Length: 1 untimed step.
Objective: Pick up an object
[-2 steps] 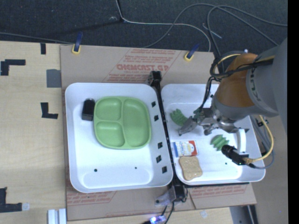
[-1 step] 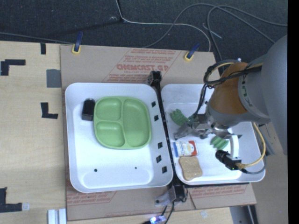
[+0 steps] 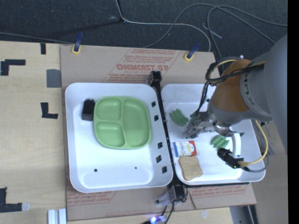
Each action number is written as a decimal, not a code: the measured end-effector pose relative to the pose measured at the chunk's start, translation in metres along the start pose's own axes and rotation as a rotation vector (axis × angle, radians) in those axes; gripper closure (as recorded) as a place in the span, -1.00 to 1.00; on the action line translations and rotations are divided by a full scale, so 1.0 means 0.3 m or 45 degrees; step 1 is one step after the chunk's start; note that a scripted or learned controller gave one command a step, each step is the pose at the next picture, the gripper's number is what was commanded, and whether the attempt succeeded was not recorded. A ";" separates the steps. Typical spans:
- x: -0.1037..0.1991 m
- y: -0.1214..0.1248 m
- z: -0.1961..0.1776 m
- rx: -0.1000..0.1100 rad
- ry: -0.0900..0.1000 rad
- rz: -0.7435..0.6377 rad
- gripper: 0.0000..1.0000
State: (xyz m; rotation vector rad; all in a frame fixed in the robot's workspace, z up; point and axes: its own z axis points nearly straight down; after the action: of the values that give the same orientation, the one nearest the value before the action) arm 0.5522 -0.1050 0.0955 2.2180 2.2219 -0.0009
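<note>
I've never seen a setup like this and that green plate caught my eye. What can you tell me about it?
The green plate is a pale green tray with rounded corners that looks like plastic. Raised ridges split it into three compartments: one large one on the right and two smaller ones on the left. It lies flat, face up and slightly turned, in the left white bin, toward its upper middle. A small black object sits right against its left edge; whether they touch is unclear.

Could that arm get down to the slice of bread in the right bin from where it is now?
Probably yes. The slice of bread lies flat in the right bin, near its front edge, with nothing on top. The gripper hangs over the same bin, just beyond the small carton next to the bread.
</note>
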 end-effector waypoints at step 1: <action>0.021 0.003 -0.205 -0.004 0.002 0.000 1.00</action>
State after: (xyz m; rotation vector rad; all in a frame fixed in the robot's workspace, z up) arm 0.5529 -0.0984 0.1568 2.2170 2.2216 0.0049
